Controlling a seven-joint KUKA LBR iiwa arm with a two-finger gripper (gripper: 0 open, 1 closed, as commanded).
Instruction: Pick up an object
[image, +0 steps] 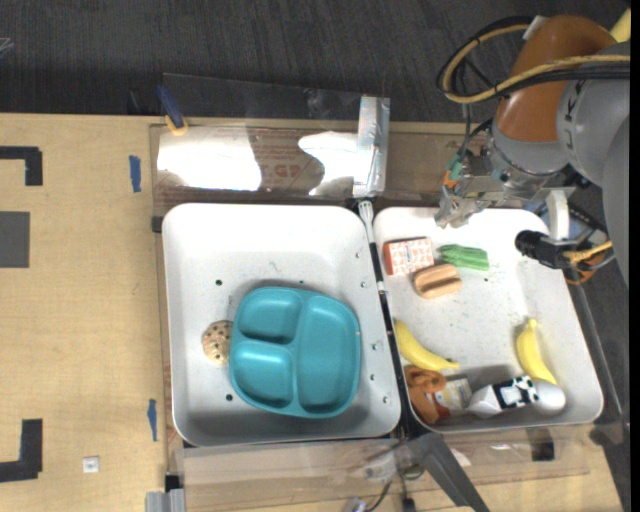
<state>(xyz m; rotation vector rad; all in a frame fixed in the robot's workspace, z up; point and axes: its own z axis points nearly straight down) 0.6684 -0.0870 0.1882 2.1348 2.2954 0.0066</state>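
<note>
My gripper (452, 209) hangs over the far edge of the right bin (560, 300), with nothing visible between its fingers. Just below it lie a green object (464, 257), a small red and white box (408, 255) and a hot dog toy (437, 280). Two yellow bananas rest lower in that bin, one (418, 348) by the left wall and one (529, 349) to the right. Along the near edge lie an orange-brown toy (427, 392) and a white bottle with a dark label (520, 396).
The left bin (200, 240) holds a teal divided plate (296, 350) and a speckled cookie (215, 341) beside it. A clear plastic panel (270, 150) stands behind the bins. The grey arm with its orange band (550, 50) and cables sits at the upper right.
</note>
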